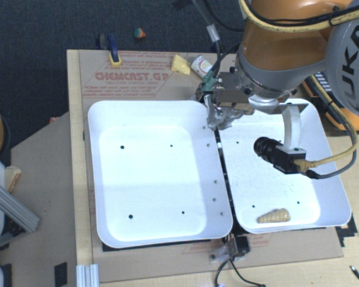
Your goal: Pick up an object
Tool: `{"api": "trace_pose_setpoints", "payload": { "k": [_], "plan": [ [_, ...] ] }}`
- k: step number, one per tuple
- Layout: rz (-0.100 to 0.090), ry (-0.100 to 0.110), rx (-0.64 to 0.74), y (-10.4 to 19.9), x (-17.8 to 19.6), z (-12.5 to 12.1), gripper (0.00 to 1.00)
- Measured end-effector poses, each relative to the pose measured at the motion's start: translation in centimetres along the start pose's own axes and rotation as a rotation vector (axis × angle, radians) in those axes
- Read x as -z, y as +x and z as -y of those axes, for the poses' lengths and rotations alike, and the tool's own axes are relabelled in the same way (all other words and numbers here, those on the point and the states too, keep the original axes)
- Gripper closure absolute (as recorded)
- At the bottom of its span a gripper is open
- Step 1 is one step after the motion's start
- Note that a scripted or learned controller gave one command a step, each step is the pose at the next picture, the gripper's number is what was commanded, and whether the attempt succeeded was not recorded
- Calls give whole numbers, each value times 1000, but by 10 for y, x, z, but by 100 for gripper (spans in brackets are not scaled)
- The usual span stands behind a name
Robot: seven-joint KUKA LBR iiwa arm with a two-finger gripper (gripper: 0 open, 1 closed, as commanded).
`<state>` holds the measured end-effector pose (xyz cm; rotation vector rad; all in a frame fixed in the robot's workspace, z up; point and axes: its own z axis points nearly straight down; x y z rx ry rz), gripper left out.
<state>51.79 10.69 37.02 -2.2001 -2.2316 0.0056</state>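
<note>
I am hovering my gripper [218, 119] at the right bin's [329, 178] far-left corner; the tan cone-shaped object [274, 216] is lying crosswise near the front wall, well apart from me.

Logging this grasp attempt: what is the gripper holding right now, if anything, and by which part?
It cannot be told. The gripper sits at the far end of the seam between the two bins, its tip too blurred to read. The one clear object, a tan shell-like piece, lies untouched in the right bin.
</note>
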Motion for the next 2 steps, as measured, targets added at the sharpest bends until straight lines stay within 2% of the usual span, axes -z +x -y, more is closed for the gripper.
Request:
{"api": "trace_pose_setpoints", "payload": {
  "k": [1,2],
  "plan": [
    [-5,-28,-8,20,164,41,100],
    [6,3,-8,69,65,40,100]
  ]
}}
